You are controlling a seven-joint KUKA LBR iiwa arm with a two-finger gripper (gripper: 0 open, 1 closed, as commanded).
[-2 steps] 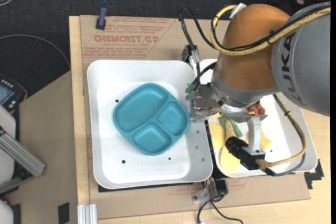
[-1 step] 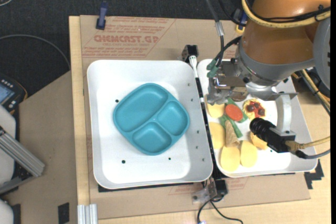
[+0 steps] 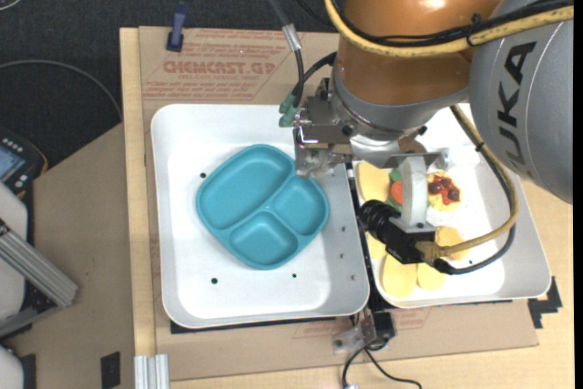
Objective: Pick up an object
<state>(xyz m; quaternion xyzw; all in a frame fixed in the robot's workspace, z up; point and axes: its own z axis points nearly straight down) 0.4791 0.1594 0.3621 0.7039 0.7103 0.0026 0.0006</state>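
Legible markings: "KUKA" on the grey arm (image 3: 537, 96); red "CHEMCAST" print on the brown board (image 3: 223, 64) beyond the claw (image 3: 314, 158). The bench carries two white bins on dark carpet. The claw hangs over the left bin (image 3: 178, 223); its opening and any load cannot be determined. The blue divided tray (image 3: 261, 207) lies just left of and below the claw. Yellow and red items (image 3: 428, 196) occupy the right bin (image 3: 524, 264), partly masked by black cable.
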